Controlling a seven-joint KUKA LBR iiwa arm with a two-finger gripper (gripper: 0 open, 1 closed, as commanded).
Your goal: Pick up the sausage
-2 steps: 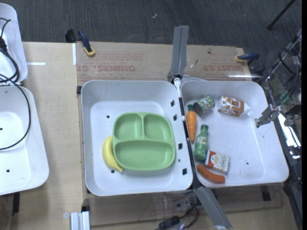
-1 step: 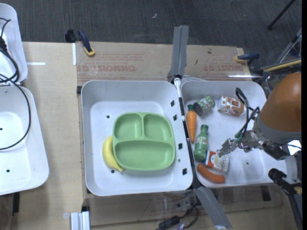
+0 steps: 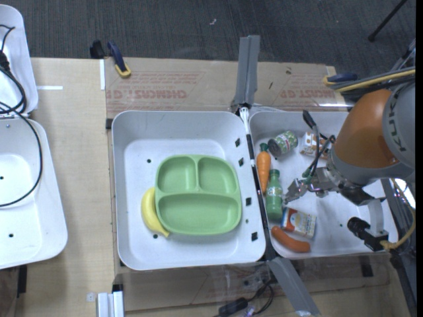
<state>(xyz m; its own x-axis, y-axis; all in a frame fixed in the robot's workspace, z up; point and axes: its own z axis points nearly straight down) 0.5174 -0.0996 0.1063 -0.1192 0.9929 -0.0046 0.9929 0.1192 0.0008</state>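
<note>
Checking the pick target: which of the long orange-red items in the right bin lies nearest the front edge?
The sausage, lying flat along the front wall. The carrot sits farther back, beside the green bottle.

Place: robot lab, test cell
Arm: grey industrial arm [image 3: 370,144] with orange band, reaching in from right
Worktop: [image 3: 192,84] cardboard-covered, clamps [image 3: 117,59] at back edge
Bins: 2 shallow white bins, left bin [image 3: 125,177], right bin [image 3: 330,243], side by side
Props: toy food, green plate [image 3: 198,195]
Cabling: black cables [image 3: 20,111] on white gear at left
Floor: dark carpet [image 3: 165,12]
</note>
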